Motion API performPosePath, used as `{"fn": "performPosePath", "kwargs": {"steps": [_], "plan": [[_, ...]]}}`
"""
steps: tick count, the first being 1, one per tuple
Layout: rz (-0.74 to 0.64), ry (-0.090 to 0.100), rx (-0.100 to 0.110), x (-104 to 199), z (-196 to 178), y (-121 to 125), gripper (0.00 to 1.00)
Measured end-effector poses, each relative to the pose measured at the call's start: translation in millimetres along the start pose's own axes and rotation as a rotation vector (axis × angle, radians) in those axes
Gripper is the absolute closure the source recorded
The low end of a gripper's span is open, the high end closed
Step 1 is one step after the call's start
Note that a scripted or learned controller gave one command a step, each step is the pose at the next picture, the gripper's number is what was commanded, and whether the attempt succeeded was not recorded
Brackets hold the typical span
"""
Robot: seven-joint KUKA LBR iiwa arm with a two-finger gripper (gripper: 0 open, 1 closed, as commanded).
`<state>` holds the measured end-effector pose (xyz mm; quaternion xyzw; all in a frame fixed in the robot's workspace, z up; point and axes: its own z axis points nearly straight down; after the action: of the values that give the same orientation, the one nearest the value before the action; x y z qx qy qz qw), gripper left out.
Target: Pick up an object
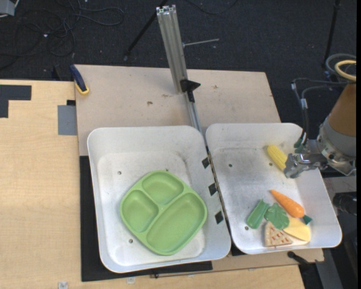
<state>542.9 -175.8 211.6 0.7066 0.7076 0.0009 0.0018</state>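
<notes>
In the right bin (240, 161) lie a yellow corn cob (276, 156), an orange carrot (288, 203), a green vegetable piece (257, 214), a leafy green piece (278, 217), a yellow wedge (298, 229) and a brown waffle-like slice (277, 236). My gripper (296, 163) hangs at the bin's right side, just right of the corn cob and above the carrot. Nothing shows between its fingers.
The left bin (108, 155) holds a green divided plate (163, 212). A metal post (173, 47) rises behind the bins. Black clips (211, 188) sit along the seam between the bins. A wooden board (23, 179) lies to the left.
</notes>
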Motion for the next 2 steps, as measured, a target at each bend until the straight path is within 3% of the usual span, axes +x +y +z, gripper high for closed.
{"fn": "performPosePath", "kwargs": {"steps": [1,2], "plan": [[0.0,-0.001,0.0,-8.6,-59.4,4.5,1.0],[-0.003,0.003,0.006,40.1,-60.6,7.1,1.0]]}}
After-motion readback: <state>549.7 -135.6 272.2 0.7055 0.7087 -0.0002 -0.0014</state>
